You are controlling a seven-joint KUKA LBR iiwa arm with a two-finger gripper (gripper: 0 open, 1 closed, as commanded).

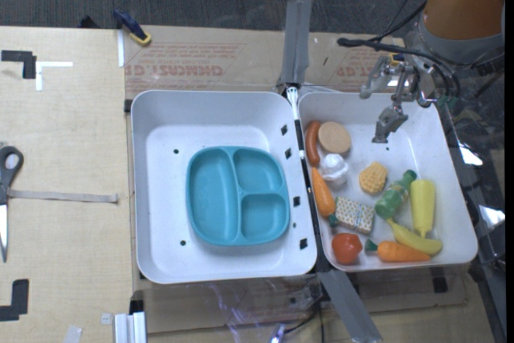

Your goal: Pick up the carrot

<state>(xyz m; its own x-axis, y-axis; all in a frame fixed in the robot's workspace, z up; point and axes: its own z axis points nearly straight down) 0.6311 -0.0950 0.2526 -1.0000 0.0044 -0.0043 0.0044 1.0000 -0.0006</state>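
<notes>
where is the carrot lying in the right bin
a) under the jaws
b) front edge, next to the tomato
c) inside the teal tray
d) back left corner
b: the carrot lies along the right bin front wall, just right of the tomato.

Robotics lab: taped cardboard bench (201,60), white bins (144,173).

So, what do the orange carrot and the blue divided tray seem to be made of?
The orange carrot with a green stub, at the right bin's near edge, looks like moulded plastic: even colour, smooth skin with a slight sheen. The blue three-compartment tray in the left bin also looks like plastic, matte with soft rounded ridges. Neither can be confirmed from looks alone.
</notes>
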